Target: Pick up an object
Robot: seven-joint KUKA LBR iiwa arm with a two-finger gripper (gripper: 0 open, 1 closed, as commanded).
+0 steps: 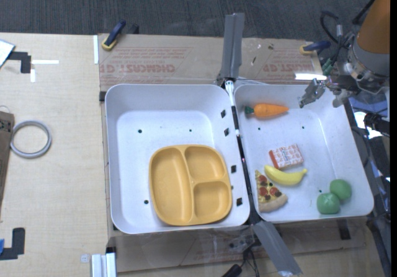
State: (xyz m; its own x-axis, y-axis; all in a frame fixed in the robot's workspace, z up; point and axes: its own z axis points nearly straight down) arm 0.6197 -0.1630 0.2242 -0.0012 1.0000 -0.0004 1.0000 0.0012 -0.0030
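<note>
The right bin (347, 145) holds an orange carrot (270, 109) near its back wall. A red and white packet (286, 156), a yellow banana (285, 175) and a pizza slice (269, 192) lie toward its front. A green pear-like piece (334, 196) sits in the front right corner. My gripper (324, 96) hangs over the bin's back right corner, to the right of the carrot and apart from it. Its fingers (309, 93) are spread, with nothing between them.
A yellow divided plate (189, 184) lies in the left bin (124, 145). A tape roll (29, 139) rests on the bench at far left. A grey divider post (232, 46) rises between the bins. Clamps and cables sit behind the right bin.
</note>
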